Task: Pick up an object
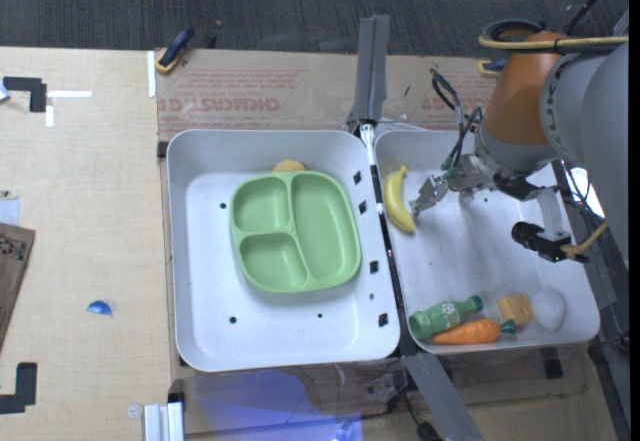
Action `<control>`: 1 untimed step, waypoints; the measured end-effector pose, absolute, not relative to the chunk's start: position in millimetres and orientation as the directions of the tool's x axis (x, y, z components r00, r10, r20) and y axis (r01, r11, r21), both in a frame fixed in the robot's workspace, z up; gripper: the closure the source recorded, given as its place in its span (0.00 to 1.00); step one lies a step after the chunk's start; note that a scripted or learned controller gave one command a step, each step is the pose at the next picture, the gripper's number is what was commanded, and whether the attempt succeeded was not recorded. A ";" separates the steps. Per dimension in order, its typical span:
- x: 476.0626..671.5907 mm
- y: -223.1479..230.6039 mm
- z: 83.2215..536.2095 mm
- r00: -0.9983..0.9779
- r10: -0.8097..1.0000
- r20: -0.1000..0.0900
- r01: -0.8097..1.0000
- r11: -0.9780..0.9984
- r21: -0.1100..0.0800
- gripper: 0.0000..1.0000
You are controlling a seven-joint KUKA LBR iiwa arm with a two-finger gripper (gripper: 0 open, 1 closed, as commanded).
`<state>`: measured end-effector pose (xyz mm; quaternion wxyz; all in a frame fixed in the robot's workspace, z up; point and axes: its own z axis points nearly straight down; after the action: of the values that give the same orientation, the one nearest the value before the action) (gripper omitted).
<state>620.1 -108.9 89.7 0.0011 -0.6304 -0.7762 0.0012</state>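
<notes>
Two white bins sit side by side on the bench. Left bin (190, 259) holds a green tray (296, 229). By the right bin's (570, 324) left wall lies a banana (397, 199); the gripper (428, 197) hangs just beside it, fingers narrowly apart, holding nothing. A bottle (445, 314) and carrot (468, 332) lie along its near edge.

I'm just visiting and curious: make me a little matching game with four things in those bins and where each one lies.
Things:
1. plate
2. banana
3. carrot
4. tool

Places:
A. near edge of the right bin, beside a green bottle
B. middle of the left bin
C. just right of the banana, above the right bin's floor
D. along the right bin's left wall

Pairs: 1-B, 2-D, 3-A, 4-C
</notes>
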 end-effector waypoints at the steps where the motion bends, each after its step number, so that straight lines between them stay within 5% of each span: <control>1: 655.3 -101.3 90.5 -0.281 0.960 -0.002 0.960 0.281 -0.001 0.00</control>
<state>655.3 -101.3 90.5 -0.0003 -0.5994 -0.8005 0.0009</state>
